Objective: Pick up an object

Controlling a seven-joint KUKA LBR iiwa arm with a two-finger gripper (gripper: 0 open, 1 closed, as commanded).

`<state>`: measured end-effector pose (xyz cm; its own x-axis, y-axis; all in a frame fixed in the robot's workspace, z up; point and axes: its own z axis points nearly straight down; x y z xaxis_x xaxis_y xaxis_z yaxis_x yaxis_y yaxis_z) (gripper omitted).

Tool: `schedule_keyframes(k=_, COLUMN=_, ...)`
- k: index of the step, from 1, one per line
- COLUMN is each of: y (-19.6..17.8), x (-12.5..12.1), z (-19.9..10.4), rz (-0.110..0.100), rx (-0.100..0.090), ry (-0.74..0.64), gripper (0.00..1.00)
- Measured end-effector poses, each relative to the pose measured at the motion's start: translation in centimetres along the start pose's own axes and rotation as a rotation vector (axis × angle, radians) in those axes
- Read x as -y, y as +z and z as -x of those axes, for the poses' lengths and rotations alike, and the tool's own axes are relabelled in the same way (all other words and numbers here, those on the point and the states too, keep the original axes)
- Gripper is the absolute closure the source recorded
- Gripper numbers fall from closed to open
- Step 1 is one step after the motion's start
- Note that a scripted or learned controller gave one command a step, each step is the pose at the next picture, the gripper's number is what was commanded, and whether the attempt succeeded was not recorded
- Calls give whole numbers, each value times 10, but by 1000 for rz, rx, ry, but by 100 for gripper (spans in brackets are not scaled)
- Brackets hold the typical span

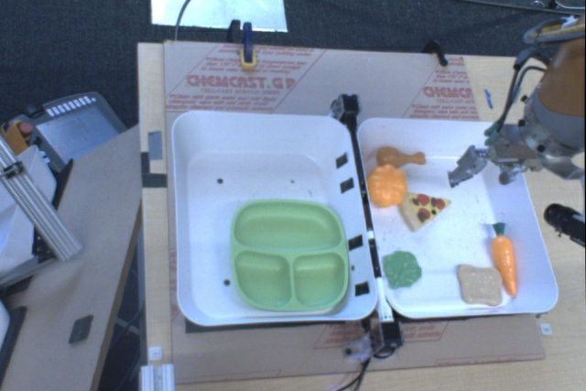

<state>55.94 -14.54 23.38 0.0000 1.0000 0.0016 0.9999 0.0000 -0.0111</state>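
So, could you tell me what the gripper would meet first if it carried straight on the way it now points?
The gripper points left and slightly down, so it would probably meet the pizza slice first, though height above the right bin is unclear.

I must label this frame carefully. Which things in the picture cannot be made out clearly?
- Claw, camera view: small and blurred above the right bin; whether it is open or shut cannot be told.
- Arm: cut off by the right edge.
- Dark object right of the bin: cut by that edge, unidentifiable.
- Bread slice: its right end touches or overlaps the carrot; unclear.
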Motion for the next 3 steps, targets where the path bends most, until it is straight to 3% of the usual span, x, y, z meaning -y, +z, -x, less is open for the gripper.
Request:
schedule_keyframes(k=1, y=-7, x=-2, z=-1, rz=12, rx=2, ry=-3, gripper=0)
schedule_keyframes(k=3, y=117, x=1, z=-2, rz=8, rx=1, ry=-1, gripper=0)
